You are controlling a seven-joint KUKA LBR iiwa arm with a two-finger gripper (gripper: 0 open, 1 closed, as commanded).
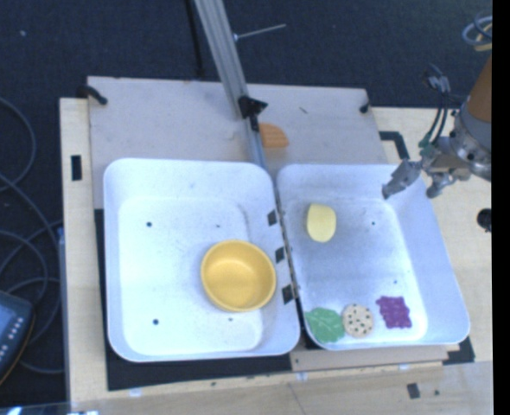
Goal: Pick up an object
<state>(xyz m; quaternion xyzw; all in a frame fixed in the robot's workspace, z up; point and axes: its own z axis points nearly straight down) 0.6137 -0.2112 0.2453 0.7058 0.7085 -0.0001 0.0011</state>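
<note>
My gripper (417, 182) hangs over the back right corner of the right bin (428, 249), open, with nothing between its fingers. A yellow lemon-shaped object (321, 222) lies in the back left part of that bin, well to the left of the gripper. Along the bin's front edge sit a green leafy piece (325, 323), a round cookie (357, 319) and a purple grape bunch (394, 311). A yellow bowl (237, 275) rests in the left bin (151, 232), near the divider.
A slanted metal rail (225, 54) runs from the top down to the gap between the bins. A small orange object (272, 136) lies on the bench behind the bins. Cables and a tablet (0, 335) sit on the left floor.
</note>
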